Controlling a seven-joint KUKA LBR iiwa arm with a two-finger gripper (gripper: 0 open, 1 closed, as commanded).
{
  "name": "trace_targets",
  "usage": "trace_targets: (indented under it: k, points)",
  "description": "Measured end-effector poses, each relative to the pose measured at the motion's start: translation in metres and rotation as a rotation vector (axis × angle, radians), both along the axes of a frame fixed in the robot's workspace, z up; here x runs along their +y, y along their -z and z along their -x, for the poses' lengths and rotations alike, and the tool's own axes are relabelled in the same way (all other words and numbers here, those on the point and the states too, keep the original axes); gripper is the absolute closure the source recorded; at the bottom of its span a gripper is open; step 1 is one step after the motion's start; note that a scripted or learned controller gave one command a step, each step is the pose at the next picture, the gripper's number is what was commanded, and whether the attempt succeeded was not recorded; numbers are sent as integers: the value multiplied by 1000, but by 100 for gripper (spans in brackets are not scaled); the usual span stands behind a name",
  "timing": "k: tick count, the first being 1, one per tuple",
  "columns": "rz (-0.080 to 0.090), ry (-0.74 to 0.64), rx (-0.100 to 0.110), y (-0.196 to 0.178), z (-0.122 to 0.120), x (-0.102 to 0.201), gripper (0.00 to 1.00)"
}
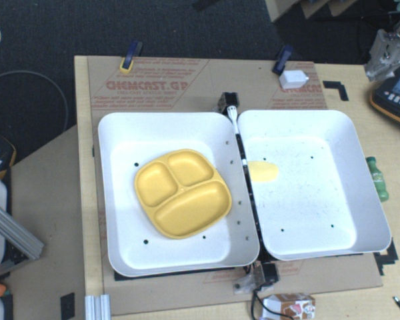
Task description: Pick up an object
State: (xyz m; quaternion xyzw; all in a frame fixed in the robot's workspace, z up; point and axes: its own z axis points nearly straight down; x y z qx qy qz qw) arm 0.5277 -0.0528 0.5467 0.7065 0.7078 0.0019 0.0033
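Camera view: I cannot tell how the jaws stand, open or closed, and nothing can be seen held in them. So I think the job is right at its start, and no object has been picked up yet. There are two things to pick from. The big one is a yellow plate (182, 192) with three dips in it. It lies flat in the left bin (113, 179), near the middle, and it does not touch the walls. The small one is a pale yellow piece (262, 171). It lies in the right bin (360, 179), just beside that bin's left wall. I cannot tell what the small piece is. I think the next move is for the arm to come in over one bin and go down with the jaws open wide. The plate is broad and flat, so I think the jaws would need to pinch its edge or one of the ridges between the dips. The small piece is so near the wall that a finger might bump the wall. The two bins sit side by side and touch in the middle, where a black clip (228, 101) sits at the far end. They rest on a brown tabletop (187, 79). A small white block (293, 79) lies on it behind the right bin.
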Motion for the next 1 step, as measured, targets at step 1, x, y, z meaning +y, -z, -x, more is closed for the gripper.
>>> trace_targets:
  k: [1]
  points:
    - [-3, 2, 23, 131, 32, 18, 100]
